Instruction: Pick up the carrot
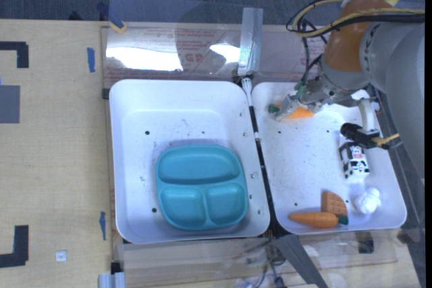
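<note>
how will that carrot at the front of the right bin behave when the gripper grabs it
The carrot looks smooth and tapered, so it would probably roll or slip on the bin floor if nudged. It seems a rigid toy, likely light and not floppy. It lies against a brown waffle-like piece, which may shift with it.

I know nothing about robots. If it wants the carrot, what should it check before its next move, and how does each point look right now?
1. Carrot in sight, lying at the right bin's near edge: ok.
2. Gripper over that carrot: not ok; it sits at the bin's far end, above another orange piece.
3. Room around the carrot: not ok; a brown waffle-like piece touches it.
4. Anything already held: cannot tell.
5. Path along the bin floor: ok; the black-and-white toy lies off to the side.
</note>
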Action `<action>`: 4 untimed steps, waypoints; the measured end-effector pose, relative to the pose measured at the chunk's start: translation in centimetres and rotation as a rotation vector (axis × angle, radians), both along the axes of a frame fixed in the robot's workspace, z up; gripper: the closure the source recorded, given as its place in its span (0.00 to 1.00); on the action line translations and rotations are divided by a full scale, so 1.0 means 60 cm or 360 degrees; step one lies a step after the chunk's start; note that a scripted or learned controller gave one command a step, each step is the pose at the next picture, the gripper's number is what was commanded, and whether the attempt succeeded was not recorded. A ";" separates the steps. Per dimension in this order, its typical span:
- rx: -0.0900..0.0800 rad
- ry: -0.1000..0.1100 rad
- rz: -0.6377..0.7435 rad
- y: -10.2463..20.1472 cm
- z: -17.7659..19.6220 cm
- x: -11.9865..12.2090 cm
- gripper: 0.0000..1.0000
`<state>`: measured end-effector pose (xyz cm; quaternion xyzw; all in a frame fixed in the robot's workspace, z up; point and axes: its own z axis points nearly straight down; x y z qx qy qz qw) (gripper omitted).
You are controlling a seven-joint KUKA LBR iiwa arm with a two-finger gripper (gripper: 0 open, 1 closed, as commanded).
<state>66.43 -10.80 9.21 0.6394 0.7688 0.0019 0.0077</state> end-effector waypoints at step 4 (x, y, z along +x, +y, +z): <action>0.0010 0.0036 0.0106 0.128 0.148 -0.017 0.00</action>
